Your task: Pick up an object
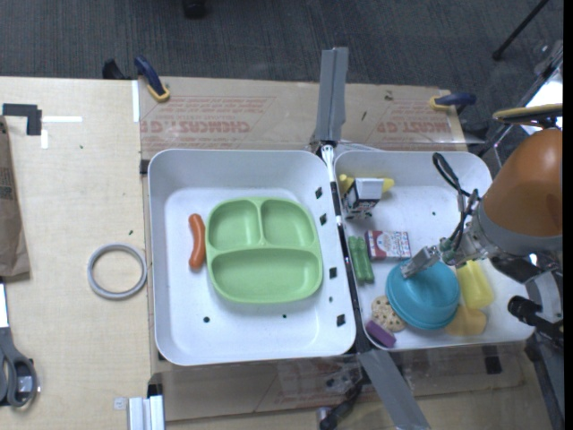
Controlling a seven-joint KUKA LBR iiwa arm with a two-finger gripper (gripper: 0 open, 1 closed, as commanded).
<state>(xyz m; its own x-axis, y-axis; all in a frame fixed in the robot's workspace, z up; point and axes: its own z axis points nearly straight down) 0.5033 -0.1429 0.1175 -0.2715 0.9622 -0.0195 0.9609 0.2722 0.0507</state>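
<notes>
The pick looks barely begun: the end effector [428, 260] hangs low over the right bin [421, 164], at the blue bowl [424, 296] lying there unlifted, though whether it is spread or pinching I cannot tell.

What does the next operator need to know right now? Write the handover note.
Gripper: low in the right bin, at the blue bowl's upper rim; whether it grips anything cannot be told.
Right bin: blue bowl, yellow item beside it, red-and-white carton, green stick, cookie, purple piece.
Left bin: green divided plate, orange sausage beside it.
Done: nothing visibly lifted.
Left: grasp and raise one object.
</notes>
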